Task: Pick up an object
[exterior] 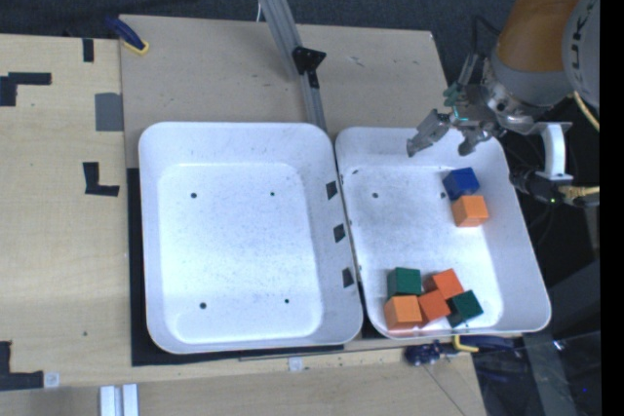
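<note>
At the near end of the right bin lay a tight cluster of blocks: an orange block at the near left, a green block just behind it, two more orange blocks touching in the middle, and a dark green block at the right. Farther back, along the right side, an orange cube sat touching a blue cube beyond it. The left bin lay alongside. At the far edge of the right bin the gripper hung with its two fingers spread apart and nothing between them, just beyond the blue cube. By my judgement, the pick had not begun; descent, closing and lifting all remained.
</note>
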### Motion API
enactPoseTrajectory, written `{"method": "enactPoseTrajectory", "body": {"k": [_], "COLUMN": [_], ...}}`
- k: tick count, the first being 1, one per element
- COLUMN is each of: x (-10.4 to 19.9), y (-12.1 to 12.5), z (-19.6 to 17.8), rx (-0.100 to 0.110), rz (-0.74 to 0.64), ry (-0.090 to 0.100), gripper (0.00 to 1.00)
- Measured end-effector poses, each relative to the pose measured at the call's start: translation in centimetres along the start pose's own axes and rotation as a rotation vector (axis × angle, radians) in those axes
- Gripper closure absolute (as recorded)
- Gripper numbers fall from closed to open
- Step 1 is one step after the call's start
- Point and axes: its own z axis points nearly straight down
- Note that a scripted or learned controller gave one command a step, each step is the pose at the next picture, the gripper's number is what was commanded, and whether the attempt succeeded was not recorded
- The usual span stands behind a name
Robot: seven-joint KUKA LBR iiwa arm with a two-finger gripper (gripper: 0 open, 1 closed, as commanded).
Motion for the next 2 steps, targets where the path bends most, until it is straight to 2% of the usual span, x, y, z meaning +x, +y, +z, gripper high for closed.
{"method": "enactPoseTrajectory", "body": {"k": [1,2], "x": [0.0,0.6], "y": [0.0,0.0], "z": [0.0,6.3], "rx": [0.000,0.007], "rz": [0.000,0.001], "ry": [0.000,-0.001], "gripper": [0.00,0.00]}}
